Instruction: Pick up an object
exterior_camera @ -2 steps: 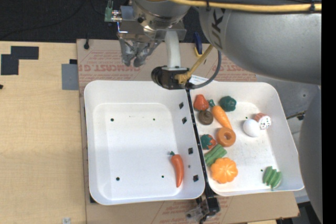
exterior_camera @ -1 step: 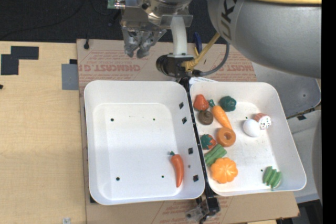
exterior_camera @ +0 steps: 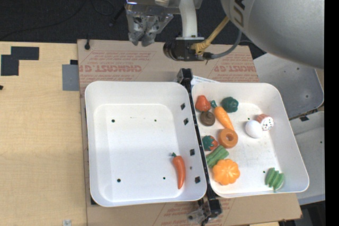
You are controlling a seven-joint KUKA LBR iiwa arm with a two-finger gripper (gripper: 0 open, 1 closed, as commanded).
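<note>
Camera view, bench from above at a slant.

Item 1: gripper (exterior_camera: 144, 34), raised above the far edge of the bench, over the cardboard sheet (exterior_camera: 132, 65), well apart from both bins. Whether it is open or closed cannot be told; nothing is seen in it.

Item 2: left bin (exterior_camera: 106, 98), white, shallow. Contents: one red chili pepper (exterior_camera: 179, 171) with a green stem, lying near the right wall toward the near corner.

Item 3: right bin (exterior_camera: 288, 135), white, shallow, set against the left bin. Contents, far to near:
- red strawberry-like fruit (exterior_camera: 203, 104), near the far left corner;
- dark green pepper-like piece (exterior_camera: 229, 104), just right of it;
- brown round piece (exterior_camera: 207, 118), just beside the red fruit;
- orange carrot (exterior_camera: 224, 117), lying slantwise, its lower end touching the ring below;
- white egg-like ball (exterior_camera: 255, 128), with a white die (exterior_camera: 267, 123) touching its right side;
- orange ring, doughnut-shaped (exterior_camera: 228, 138);
- small red fruit with green leaves (exterior_camera: 208, 142), by the left wall;
- green ridged vegetable (exterior_camera: 216, 155), between the small red fruit and the pumpkin;
- orange pumpkin (exterior_camera: 226, 172), toward the near left corner;
- second green ridged vegetable (exterior_camera: 274, 178), near the near right corner, apart from the rest.

Item 4: wooden bench top (exterior_camera: 37, 135), left of the bins.
</note>
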